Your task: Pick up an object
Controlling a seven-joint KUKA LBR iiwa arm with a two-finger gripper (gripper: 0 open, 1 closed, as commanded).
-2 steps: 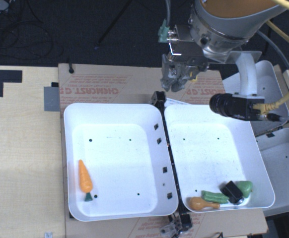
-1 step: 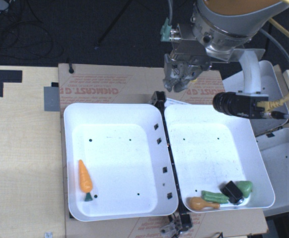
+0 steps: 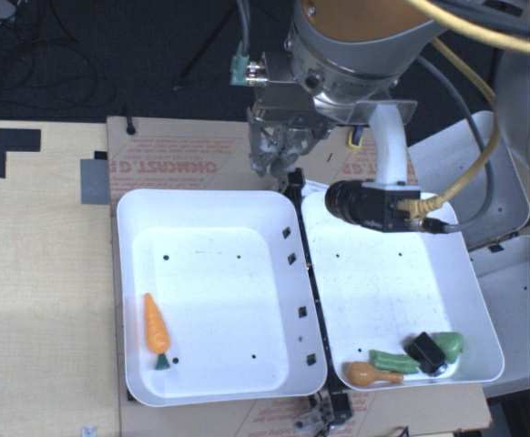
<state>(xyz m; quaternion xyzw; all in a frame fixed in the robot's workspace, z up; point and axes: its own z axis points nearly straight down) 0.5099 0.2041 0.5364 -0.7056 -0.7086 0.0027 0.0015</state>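
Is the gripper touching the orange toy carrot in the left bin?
Apart. The camera view shows the gripper up over the bins' far edge, while the orange toy carrot lies near the left bin's front-left corner.

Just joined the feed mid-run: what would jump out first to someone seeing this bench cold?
The big grey and orange arm dominates the top of the view, its tool hanging above the far rim where the two bins meet. An orange toy carrot lies alone near the left bin's front left corner. A small heap sits in the right bin's front corner: a black block, green pieces and an orange piece.
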